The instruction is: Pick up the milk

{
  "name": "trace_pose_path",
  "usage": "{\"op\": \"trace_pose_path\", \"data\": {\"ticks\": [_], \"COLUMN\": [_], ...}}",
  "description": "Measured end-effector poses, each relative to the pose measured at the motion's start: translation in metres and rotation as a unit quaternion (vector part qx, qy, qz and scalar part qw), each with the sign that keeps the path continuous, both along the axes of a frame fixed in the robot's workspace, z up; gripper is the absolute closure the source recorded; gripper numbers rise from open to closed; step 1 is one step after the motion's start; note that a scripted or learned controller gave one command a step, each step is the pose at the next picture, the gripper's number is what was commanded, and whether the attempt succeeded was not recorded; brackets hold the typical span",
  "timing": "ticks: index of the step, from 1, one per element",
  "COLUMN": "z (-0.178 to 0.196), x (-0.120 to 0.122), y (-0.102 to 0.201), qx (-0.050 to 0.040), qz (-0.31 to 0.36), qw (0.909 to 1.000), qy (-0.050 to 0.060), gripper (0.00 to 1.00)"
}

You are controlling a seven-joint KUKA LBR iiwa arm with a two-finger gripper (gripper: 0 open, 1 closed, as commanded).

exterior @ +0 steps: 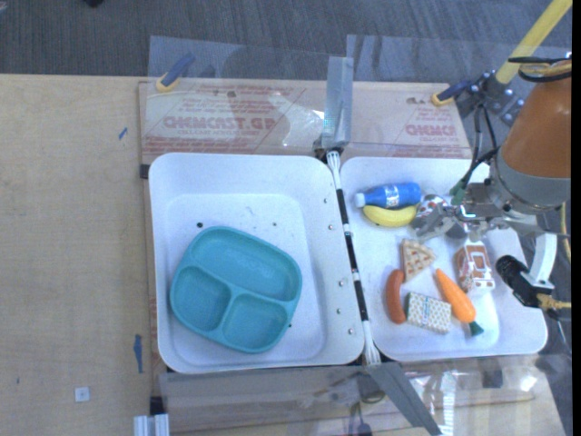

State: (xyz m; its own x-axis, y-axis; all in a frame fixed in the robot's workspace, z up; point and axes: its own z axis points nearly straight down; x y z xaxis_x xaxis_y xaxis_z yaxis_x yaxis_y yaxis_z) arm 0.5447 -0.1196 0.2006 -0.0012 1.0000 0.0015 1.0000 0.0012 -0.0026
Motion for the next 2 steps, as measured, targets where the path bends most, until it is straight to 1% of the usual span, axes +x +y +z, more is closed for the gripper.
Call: {"op": "trace_pose_path", "data": {"ticks": [1,2], "z": [-0.062,-0.101], "x": [0.005,0.013], "y": [-0.072,-0.071], "qx": [-0.0003,-0.0011], "qz": [0.003,-0.006], "qw": [1.0000,1.0000], "qy": [-0.001,-0.002], "gripper": [0.00,0.00]}}
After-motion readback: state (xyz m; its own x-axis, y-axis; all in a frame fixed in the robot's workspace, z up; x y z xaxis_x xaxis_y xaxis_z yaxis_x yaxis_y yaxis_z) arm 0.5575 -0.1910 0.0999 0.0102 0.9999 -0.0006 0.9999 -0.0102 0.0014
